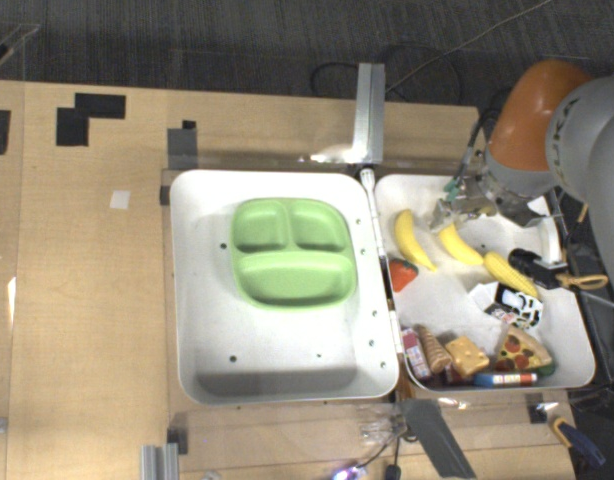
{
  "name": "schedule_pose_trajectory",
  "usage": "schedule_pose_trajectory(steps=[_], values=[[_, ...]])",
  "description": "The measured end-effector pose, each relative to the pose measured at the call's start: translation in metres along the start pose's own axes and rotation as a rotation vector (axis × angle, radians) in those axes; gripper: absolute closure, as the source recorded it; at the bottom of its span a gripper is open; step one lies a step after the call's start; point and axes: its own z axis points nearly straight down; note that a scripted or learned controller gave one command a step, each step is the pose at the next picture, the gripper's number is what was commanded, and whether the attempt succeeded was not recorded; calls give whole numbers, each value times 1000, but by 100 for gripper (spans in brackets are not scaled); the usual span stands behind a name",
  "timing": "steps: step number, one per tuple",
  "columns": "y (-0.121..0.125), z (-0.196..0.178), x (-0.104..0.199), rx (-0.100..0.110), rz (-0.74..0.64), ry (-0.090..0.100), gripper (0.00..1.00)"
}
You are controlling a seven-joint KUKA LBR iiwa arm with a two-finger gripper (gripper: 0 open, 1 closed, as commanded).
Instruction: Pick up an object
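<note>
One arm from right, gripper (457,206) low over R bin's (577,368) bananas (465,248).

Wooden bench (77,298), light tan, bearing black rectangular markings (87,116) toward its far left corner and one small pale square patch (120,200). Dark grey carpeted floor (187,18) beyond the bench's far edge. Black cable (457,48) running across the floor toward the bench. Upright metal post (370,113) at the far side, standing between the two bins. Left white bin (197,368), shallow, rounded corners. Green divided plate (291,251), three compartments, lying in the left bin's far half, nothing in its compartments. Metal bracket pieces (159,458) at the bench's near edge.
</note>
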Motion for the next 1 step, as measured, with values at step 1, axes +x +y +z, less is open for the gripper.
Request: schedule_pose_trajectory(steps=[1], values=[[27,-84,58,10,142,0,100]])
